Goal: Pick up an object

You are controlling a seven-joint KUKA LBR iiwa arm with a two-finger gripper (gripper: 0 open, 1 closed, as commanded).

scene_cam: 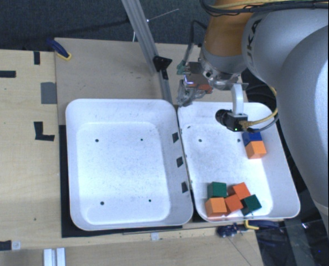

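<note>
Gripper (193, 96) above far edge of right bin (281, 165), at the seam with left bin (70, 148); finger state indeterminable. Blocks (231, 198) clustered at near edge, blue-orange pair (254, 144) by right wall. Nothing grasped; pick judged pending.

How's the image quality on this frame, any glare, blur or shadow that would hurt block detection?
Camera view: even, soft lighting, with faint shadows. The white right bin looks bright but not blown out, and the orange and green blocks read sharply. The arm looms large and slightly soft at right, and the gripper area is cluttered and hard to resolve.
</note>
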